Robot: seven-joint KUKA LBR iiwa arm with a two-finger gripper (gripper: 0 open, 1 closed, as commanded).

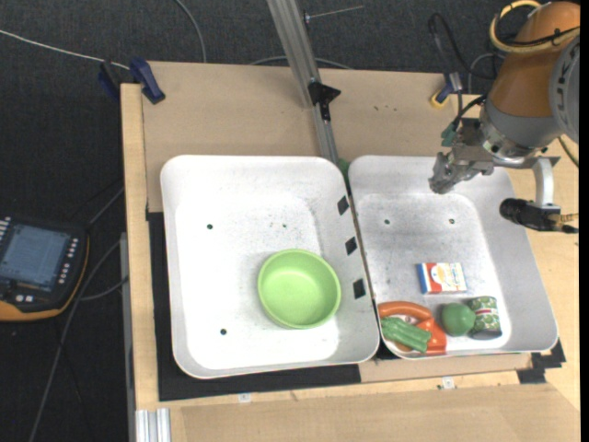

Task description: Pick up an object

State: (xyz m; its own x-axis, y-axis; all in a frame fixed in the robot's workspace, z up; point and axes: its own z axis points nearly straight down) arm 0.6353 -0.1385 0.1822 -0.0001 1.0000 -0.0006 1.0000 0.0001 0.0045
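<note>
My gripper (445,179) hangs over the far part of the right bin (405,238), well apart from every object. A small white, blue and orange box (441,276) lies flat in that bin's near half. Along the near edge sit an orange and green toy (407,327), a green ball (456,318) and a small green can (485,316). A light green bowl (298,288) stands in the left bin (212,210), near its right wall.
A metal pole (299,53) rises from between the bins at the back. Black clips (351,244) line the shared wall. A black part (529,212) juts out at the right bin's right rim. A handheld controller (37,265) lies off the bench, left.
</note>
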